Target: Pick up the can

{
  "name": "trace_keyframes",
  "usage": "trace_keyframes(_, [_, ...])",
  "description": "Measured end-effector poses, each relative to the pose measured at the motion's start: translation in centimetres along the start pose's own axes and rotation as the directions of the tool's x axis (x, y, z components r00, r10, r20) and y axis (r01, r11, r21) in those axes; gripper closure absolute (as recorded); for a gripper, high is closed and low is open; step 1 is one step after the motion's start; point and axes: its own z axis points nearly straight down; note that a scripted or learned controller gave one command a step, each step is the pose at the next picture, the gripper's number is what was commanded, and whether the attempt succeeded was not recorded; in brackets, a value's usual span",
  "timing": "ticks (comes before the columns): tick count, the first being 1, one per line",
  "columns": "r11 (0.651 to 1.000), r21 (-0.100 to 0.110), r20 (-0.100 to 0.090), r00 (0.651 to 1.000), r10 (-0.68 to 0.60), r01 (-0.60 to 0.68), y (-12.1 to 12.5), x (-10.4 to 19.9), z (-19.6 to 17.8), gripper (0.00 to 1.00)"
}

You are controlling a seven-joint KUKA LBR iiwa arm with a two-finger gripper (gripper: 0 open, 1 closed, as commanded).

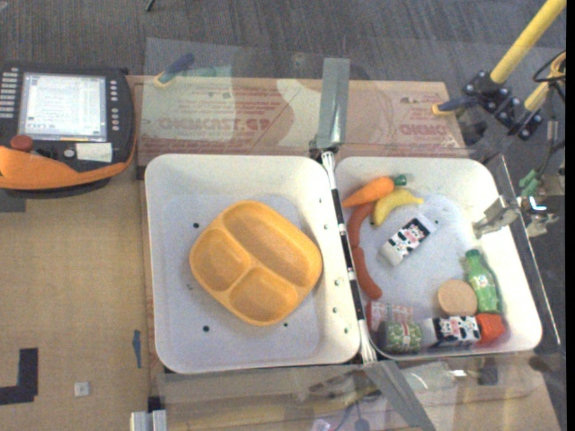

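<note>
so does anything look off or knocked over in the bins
Nothing spilled or damaged. The can lies on its side in the right bin, wedged at the near edge beside a small carton. The orange tray sits askew in the left bin.

Mirrored red lettering on the cardboard sheet (287, 115) behind the bins, too blurred to read, no other legible text

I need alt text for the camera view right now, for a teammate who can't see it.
The can lies on its side at the near edge of the right bin, among a carrot, banana, green bottle and milk cartons. The left bin holds an orange divided tray. The gripper hovers by the right bin's right side.
</note>
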Motion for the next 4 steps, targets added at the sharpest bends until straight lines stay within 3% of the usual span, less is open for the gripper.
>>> trace_keyframes(1, [1.0, 0.001, -0.001, 1.0, 0.017, -0.017, 2.2, 5.4, 11.5, 0.0])
trace_keyframes(2, [0.963, 0.001, -0.002, 0.963, -0.27, 0.27, 2.9, 2.8, 18.2, 0.0])
trace_keyframes(3, [0.964, 0.002, 0.0, 0.964, 0.267, -0.267, 9.4, 7.9, 18.2, 0.0])
trace_keyframes(4, [0.964, 0.013, 0.003, 0.964, 0.265, -0.265, 9.1, 7.9, 17.5, 1.0])
